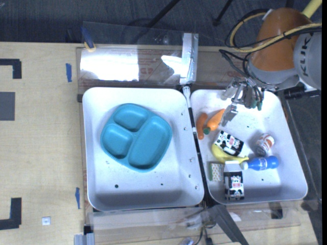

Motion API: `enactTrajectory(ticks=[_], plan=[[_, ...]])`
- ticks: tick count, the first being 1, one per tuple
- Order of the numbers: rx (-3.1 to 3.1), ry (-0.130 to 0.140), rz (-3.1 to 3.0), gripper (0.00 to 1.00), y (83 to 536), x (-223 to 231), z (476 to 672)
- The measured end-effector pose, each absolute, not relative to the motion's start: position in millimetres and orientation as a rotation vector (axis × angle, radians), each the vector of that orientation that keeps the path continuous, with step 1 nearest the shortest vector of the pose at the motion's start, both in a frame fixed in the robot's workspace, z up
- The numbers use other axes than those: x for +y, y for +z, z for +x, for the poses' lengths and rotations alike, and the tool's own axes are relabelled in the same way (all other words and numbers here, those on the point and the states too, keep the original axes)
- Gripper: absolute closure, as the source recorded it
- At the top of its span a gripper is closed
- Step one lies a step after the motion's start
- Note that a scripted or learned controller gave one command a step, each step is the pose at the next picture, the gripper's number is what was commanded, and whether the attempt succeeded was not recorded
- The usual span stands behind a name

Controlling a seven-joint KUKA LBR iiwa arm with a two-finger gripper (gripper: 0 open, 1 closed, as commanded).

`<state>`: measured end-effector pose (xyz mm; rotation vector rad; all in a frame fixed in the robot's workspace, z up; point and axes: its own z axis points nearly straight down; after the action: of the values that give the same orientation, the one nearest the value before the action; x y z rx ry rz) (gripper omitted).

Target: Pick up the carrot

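Left bin (97, 188) holding a blue divided plate (136, 136), right bin (291, 177) holding the carrot (210, 121), banana (227, 156), bottle (261, 163), my claw (236, 103) above the carrot, fingers apart, gripping nothing

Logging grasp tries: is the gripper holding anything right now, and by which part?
Nothing is held. The gripper hangs open over the right bin, just right of the carrot, with nothing between its fingers.
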<state>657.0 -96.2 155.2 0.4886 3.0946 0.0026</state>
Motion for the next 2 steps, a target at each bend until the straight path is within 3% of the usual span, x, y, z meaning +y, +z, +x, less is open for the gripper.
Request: enactTrajectory(ticks=[1, 2], plan=[[3.048, 0.005, 0.700, 0.00, 107.9, -114.7, 639.1], [3.103, -0.003, 0.506, 0.00, 88.0, -102.9, 655.9]])
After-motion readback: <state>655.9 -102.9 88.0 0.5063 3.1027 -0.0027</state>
